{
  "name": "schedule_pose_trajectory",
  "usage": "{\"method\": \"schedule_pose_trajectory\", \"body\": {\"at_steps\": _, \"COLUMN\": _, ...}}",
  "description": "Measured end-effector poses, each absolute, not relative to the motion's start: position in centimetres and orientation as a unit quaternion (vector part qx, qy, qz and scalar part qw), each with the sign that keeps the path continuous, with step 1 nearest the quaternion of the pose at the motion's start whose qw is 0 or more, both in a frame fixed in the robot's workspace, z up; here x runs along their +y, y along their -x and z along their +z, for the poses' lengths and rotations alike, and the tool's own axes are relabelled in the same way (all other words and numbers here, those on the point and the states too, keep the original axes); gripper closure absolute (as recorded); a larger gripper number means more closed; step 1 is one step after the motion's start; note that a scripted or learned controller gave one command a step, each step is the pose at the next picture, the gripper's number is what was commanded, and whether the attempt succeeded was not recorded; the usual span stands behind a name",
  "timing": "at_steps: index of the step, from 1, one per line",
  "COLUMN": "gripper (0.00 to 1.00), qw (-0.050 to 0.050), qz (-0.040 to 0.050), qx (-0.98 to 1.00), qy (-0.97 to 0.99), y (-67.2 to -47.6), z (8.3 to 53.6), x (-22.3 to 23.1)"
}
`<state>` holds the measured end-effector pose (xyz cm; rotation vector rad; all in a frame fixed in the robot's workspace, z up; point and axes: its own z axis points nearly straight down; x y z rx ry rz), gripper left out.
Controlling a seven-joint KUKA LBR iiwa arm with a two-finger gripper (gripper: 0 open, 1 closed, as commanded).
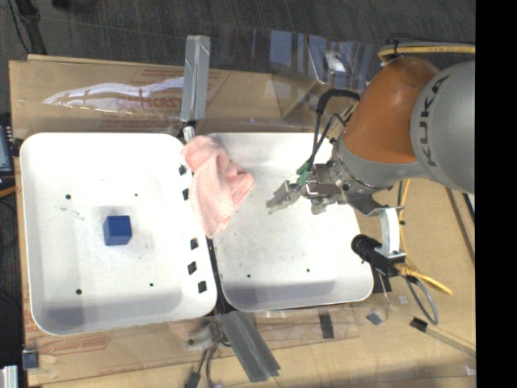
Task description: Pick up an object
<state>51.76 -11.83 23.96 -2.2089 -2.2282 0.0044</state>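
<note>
Pink crumpled cloth (216,186) drapes over the divide between the white bins. Small blue cube (118,229) sits in the left white bin (48,297). Two-finger gripper (280,199) hangs released above the right white bin (275,293), grasping nothing.

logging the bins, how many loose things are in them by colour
blue: 1, the block in the left bin
pink: 1, the cloth draped over the divide into the right bin
total: 2

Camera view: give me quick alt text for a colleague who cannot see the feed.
The gripper hangs over the right bin, with nothing visible between its fingers. A pink cloth drapes over the divide between the bins, and a blue cube sits in the left bin.
</note>
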Motion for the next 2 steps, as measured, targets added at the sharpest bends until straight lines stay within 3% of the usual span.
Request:
{"method": "schedule_pose_trajectory", "body": {"at_steps": 1, "gripper": 0.00, "qw": 0.002, "qz": 0.0024, "qx": -0.711, "qy": 0.703, "y": -61.1, "z": 17.7, "x": -9.1}}
{"method": "schedule_pose_trajectory", "body": {"at_steps": 2, "gripper": 0.00, "qw": 0.001, "qz": 0.0010, "qx": -0.750, "qy": 0.661, "y": -62.9, "z": 9.1, "x": -9.1}}
